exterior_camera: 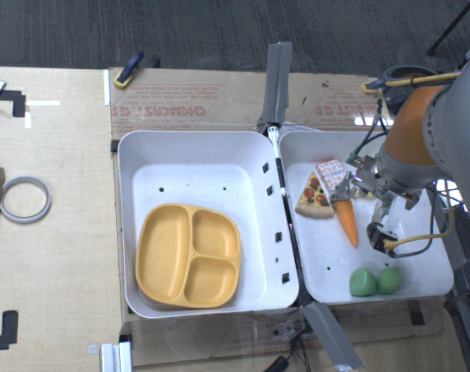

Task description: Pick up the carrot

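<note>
**Gripper at the carrot's top end in the right bin**

You see the carrot (347, 221) lying in the right bin (327, 273), its thick end up near the gripper (345, 188) and its tip pointing down towards the near edge. The gripper sits right at that thick end, low over the bin floor, but you cannot tell from this angle how its claw stands, or whether it has the carrot between it. The grey arm (444, 122) with its orange band (411, 134) comes in from the right, above the bin's far right corner.

Just left of the carrot you find a pizza slice (313, 196), and touching the slice's upper right, a small red and white packet (329, 171), which lies just beside the gripper. Two green round things (375, 280) rest side by side near the bin's near edge, well below the carrot's tip.

In the left bin (188, 157) a yellow divided plate (190, 255) lies in the near half. On the bench to the left, a grey tape ring (23, 199) sits well apart from both bins.
</note>
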